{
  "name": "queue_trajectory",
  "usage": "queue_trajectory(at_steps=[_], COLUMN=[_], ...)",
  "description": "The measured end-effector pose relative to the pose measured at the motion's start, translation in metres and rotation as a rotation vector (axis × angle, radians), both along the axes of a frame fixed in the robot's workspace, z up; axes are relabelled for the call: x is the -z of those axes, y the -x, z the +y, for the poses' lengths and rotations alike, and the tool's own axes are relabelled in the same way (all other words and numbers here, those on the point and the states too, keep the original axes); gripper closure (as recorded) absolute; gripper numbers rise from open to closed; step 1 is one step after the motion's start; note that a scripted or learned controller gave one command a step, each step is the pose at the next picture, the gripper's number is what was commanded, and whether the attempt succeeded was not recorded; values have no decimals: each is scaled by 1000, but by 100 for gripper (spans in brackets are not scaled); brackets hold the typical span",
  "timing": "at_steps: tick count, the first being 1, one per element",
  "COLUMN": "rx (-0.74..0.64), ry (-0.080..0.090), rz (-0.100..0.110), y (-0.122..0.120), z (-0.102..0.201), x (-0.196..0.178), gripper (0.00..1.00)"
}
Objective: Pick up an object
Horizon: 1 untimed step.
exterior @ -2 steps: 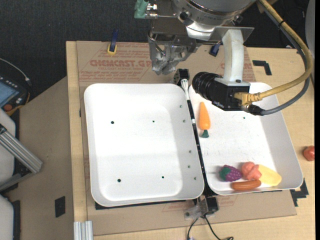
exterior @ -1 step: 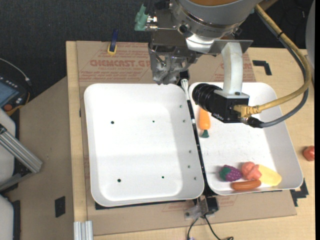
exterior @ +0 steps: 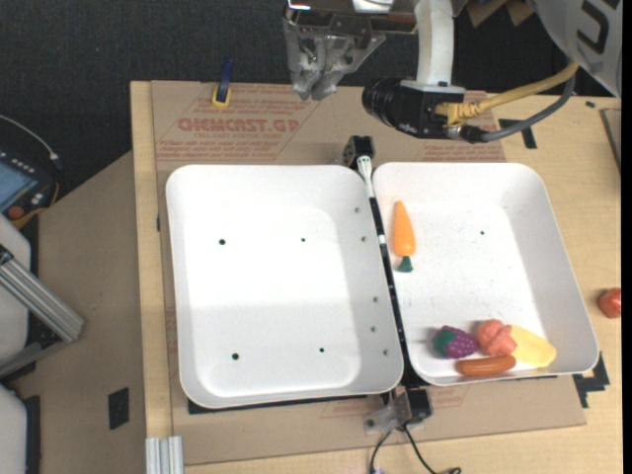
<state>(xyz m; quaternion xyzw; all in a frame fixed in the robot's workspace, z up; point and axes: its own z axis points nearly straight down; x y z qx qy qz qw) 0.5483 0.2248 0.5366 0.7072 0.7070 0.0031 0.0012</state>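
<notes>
- You see the arm [exterior: 583, 18] cut off at the top right corner, so only its grey shell and part of a printed letter show
- The tool [exterior: 318, 72] hangs at the top edge, above the bench's [exterior: 148, 265] back strip; its upper body runs out of view, and the metal fingers blur together, so you cannot tell whether they are spread or pressed together
- Nothing can be made out between the fingers, and the tool touches neither bin
- A black cylinder with a white tube [exterior: 434, 38] and tan cable [exterior: 523, 92] sits just right of the tool, partly covering the printed cardboard
- Your carrot [exterior: 403, 227] lies in the right bin [exterior: 513, 196], close to its left wall, orange body up the view and green tip toward you; it is well apart from the tool, lower and to the right of it
- The other toys crowd the right bin's near corner: purple grapes [exterior: 455, 342], a pink-orange piece [exterior: 497, 337] hard to name, a yellow piece [exterior: 534, 348] partly hidden behind it, and a red sausage [exterior: 484, 366] in front
- The left bin [exterior: 197, 205] lies nearer under the tool, with small dark dots on its floor
- An orange thing [exterior: 610, 303] lies off the right bin, cut by the frame edge
- A small blue and yellow clip [exterior: 223, 87] stands on the cardboard left of the tool
</notes>
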Motion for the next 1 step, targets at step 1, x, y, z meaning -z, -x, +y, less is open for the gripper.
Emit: queue_trajectory(at_steps=[1], rx=[-1], ry=[4], rz=[10], y=[38], z=[-1], x=[2], gripper=[100])
